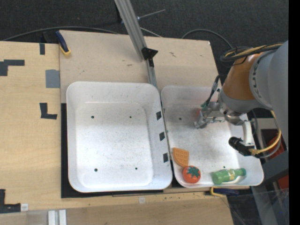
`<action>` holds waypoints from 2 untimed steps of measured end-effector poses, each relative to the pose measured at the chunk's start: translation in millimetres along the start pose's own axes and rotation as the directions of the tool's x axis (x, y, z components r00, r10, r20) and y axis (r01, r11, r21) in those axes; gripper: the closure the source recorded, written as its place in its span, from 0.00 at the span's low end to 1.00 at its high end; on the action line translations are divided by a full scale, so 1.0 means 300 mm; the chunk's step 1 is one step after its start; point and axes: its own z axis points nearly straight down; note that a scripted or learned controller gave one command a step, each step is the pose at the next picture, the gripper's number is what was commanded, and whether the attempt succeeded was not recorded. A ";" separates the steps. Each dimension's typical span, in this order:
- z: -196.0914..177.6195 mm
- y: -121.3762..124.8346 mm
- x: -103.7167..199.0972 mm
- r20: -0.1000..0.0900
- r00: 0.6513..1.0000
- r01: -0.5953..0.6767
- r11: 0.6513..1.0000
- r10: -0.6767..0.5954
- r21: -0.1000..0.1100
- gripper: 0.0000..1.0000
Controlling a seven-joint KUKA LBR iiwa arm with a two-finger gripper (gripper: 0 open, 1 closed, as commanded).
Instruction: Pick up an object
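Wooden bench [108,55] carries two white bins. Right bin [187,97] holds an orange wedge [180,156], tomato [191,174] and green bottle [227,176] along its near edge. Gripper [202,121] hovers well apart from them, nothing visibly held; finger spacing cannot be told. Pick not yet done.

No readable txt, nos. or signs anywhere; green bottle [228,176] in the right bin [187,97] has a label (too small & blurry to make out)
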 end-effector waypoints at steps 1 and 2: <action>-0.141 0.005 0.010 0.000 1.000 -0.001 1.000 0.001 -0.005 1.00; -0.348 -0.002 -0.007 0.001 1.000 -0.002 1.000 0.002 -0.007 1.00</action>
